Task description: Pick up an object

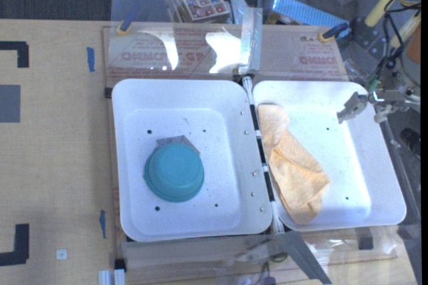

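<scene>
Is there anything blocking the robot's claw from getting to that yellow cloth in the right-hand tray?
Nothing visible does. The gripper sits at the upper right of the right bin, and the yellow cloth lies along that bin's left side, with bare white floor between them.

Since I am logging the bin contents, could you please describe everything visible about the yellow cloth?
The yellow cloth is a soft, pale orange-yellow fabric, crumpled and folded into a long, uneven heap. It lies flat in the right bin, along that bin's left wall, running from near the bin's far end toward its near edge. Its folds overlap, with the widest part toward the near end. It rests on the bin floor; the gripper sits apart from it.
</scene>
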### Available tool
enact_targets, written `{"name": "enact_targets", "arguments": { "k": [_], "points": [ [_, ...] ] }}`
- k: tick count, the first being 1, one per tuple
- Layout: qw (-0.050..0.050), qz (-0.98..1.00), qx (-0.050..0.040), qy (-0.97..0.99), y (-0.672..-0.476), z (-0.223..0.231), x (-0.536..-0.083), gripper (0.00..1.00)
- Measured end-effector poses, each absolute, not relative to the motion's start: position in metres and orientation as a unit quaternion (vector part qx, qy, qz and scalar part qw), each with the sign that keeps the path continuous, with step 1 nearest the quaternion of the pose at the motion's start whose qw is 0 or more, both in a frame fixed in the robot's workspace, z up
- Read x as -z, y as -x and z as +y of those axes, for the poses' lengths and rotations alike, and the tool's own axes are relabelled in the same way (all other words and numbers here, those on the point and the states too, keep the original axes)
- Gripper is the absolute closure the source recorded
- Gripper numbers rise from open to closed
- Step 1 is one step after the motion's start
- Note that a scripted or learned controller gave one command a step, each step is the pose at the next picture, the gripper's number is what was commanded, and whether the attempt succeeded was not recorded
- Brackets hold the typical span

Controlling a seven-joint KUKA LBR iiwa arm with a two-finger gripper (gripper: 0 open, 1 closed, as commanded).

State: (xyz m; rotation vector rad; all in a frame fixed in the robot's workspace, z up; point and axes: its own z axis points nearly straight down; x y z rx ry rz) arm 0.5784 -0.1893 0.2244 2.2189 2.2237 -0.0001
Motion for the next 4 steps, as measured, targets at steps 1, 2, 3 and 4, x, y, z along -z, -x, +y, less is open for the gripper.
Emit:
{"name": "enact_targets", "arguments": {
  "k": [1, 2, 3, 4],
  "points": [
    [0.001, 0.682, -0.0006, -0.732, -0.579, -0.122, -0.097, 0.00],
    [0.008, 0.814, -0.0043, -0.580, -0.564, -0.096, -0.092, 0.00],
    [0.006, 0.820, -0.0020, -0.573, -0.490, -0.142, -0.091, 0.00],
    [0.007, 0.790, -0.0043, -0.613, -0.578, -0.112, -0.091, 0.00]
  ]
}}
